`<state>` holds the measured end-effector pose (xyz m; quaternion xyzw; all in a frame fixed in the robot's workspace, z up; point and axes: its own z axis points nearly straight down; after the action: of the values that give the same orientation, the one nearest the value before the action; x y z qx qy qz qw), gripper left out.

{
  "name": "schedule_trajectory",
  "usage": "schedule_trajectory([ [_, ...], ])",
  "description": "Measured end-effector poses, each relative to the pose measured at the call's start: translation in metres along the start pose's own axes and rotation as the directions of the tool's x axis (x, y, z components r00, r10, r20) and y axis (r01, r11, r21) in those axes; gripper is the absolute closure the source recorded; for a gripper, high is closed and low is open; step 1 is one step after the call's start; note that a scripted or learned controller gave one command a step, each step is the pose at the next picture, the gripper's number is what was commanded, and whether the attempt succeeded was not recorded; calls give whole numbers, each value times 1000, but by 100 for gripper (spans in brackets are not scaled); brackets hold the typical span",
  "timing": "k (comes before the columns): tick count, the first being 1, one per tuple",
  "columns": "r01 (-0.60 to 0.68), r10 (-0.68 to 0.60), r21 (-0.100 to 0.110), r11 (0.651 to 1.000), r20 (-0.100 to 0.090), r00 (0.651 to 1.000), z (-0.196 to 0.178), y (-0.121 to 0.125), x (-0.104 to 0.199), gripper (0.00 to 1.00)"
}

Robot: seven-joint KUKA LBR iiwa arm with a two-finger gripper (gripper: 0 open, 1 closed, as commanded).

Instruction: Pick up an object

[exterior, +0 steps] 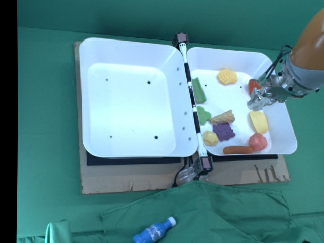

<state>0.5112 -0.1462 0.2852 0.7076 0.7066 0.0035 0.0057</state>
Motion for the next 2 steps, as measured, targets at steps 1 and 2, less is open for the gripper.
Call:
schedule_trajectory([
  [1, 1, -1, -3, 1000, 2, 1000, -74, 59, -7, 100],
  [2, 3, -3, 0, 1000, 1, 1000, -113, 136, 20, 100],
])
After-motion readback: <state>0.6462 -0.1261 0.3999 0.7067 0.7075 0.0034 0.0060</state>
